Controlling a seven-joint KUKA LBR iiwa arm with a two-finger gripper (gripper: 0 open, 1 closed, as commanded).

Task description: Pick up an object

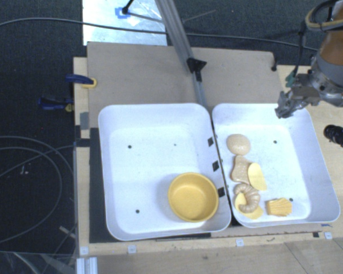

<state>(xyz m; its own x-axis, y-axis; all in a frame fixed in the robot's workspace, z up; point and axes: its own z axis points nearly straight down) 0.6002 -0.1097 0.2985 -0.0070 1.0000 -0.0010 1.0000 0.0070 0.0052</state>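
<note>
Claw (286, 108) hovers over right bin's (308, 153) far rim.

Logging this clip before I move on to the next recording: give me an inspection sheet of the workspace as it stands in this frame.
Surface: brown bench bearing left bin and right bin, side by side.
Job's things: yellow bowl upright near the left bin's front right corner; in the right bin, a beige round piece, a tan piece, a yellow slice, a curled piece and a ridged yellow piece, clustered at its left front.
Clutter: nothing seen.
Grippers: gripper above the right bin's back right corner, holding nothing visible.
Cables: black cables looping on the floor at left.
Surroundings: blue clamps on the bench's left edge; slanted metal pole.
</note>
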